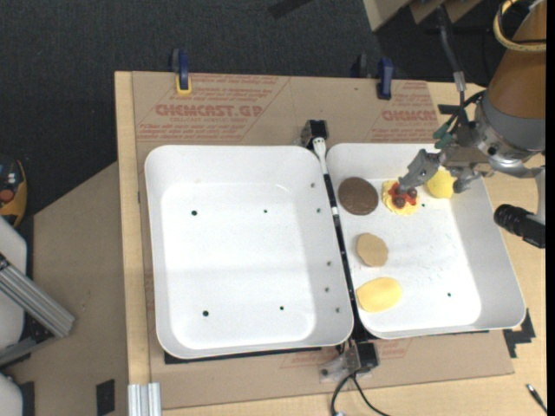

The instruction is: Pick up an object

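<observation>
End effector (414, 183): stood low over the upper part of the right bin, reaching in from the right; its tip lay at a small red and yellow object; whether its fingers were spread or pressed together could not be told.
Red and yellow object (401, 199): lay on the bin floor at the tip of the end effector; not seen lifted; contact could not be confirmed.
Yellow block (440, 185): lay just beside the end effector, partly under the wrist.
Dark brown disc (357, 196): lay near the left wall of the right bin, untouched.
Tan piece (373, 250): lay below the disc, apart from it.
Pale yellow piece (379, 294): lay nearest the front rim.
Right bin (486, 276): held all five objects.
Left bin (234, 258): stood alongside on the surface (260, 102).
Progress: approach judged complete; grasp and lift judged outstanding, as nothing was seen off the bin floor.
</observation>
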You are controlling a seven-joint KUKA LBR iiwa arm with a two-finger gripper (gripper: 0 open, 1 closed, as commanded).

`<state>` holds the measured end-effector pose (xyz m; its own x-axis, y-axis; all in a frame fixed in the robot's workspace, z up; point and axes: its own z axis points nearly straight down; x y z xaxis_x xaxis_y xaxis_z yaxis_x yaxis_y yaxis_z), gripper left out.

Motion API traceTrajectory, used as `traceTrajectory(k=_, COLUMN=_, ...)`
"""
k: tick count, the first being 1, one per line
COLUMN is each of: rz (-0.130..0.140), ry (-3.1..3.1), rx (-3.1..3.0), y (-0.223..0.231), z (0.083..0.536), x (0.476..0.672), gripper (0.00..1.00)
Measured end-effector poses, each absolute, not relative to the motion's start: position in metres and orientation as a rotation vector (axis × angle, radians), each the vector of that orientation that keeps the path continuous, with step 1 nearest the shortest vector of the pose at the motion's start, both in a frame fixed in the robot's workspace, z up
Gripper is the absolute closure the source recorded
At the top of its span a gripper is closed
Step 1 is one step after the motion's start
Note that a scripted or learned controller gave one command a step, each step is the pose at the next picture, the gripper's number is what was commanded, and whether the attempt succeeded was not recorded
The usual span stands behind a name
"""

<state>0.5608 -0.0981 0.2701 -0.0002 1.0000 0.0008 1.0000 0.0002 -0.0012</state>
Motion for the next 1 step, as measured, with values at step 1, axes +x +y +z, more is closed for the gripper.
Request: traceTrajectory(k=1, rz=-0.002, ry=-2.223, rx=-2.221, y=-0.098, z=0.2808, x=0.5614, gripper=1.0)
